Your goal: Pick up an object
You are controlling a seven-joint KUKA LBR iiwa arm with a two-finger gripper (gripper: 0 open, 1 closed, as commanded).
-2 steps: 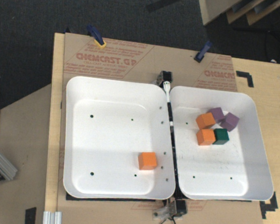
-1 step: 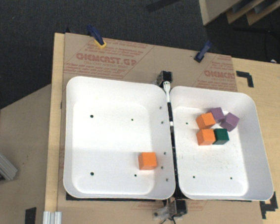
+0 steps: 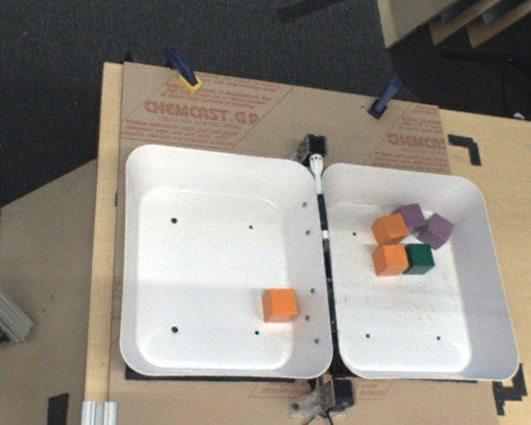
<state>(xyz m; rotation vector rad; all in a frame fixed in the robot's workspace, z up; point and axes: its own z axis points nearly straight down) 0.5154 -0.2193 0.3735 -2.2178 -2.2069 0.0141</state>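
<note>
1. You are looking down on a bench [image 3: 434, 404] covered by a brown cardboard sheet [image 3: 257, 112] with red lettering; two shallow white bins sit side by side on it, their inner rims touching along the middle.
2. In the left bin [image 3: 140, 241] you have a single orange cube [image 3: 280, 306]; it lies alone on the bin floor toward the near right corner, well apart from everything else.
3. In the right bin [image 3: 482, 305] you have a tight cluster of five blocks in the far half; one orange block [image 3: 390, 229] sits at the far left of the cluster, with a second orange block [image 3: 391, 260] just nearer than it.
4. A green block [image 3: 420, 259] sits just beside that second orange block on its right, seemingly touching it.
5. Two purple blocks close the far side of the group; one purple block [image 3: 411, 216] lies beside the first orange block, and the other purple block [image 3: 436, 230] lies to its right, just beyond the green one.
6. Two blue clamps grip the far edge of the cardboard; the left clamp [image 3: 183, 69] has a yellow tip, and the right clamp [image 3: 386, 97] is plain.
7. You cannot tell the state of the end effector from this view.
</note>
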